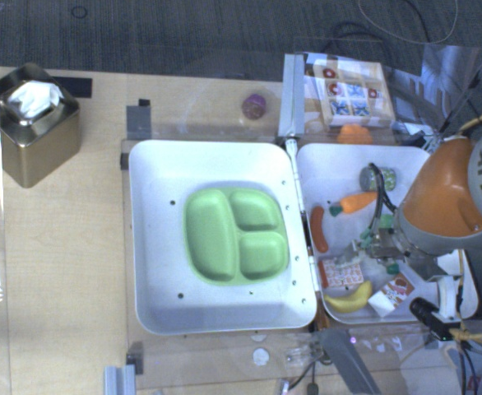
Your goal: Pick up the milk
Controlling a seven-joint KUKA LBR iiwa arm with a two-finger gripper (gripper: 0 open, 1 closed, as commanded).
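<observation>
Milk carton point(382, 304): small, white, lying near the front of the right bin point(325, 171), just right of the banana point(347, 299), close to its right tip. A small red-brown box point(400, 286) lies up and right of the banana, just beside the carton. A patterned packet point(340, 271) lies directly above the banana. The gripper point(378, 243) hangs above the banana and apart from the carton; whether it is parted or closed cannot be determined. A carrot point(359, 202) and a sausage point(317, 228) lie farther above the banana. A green tray point(237, 235) sits well left of the banana, in the left bin point(159, 303).
</observation>
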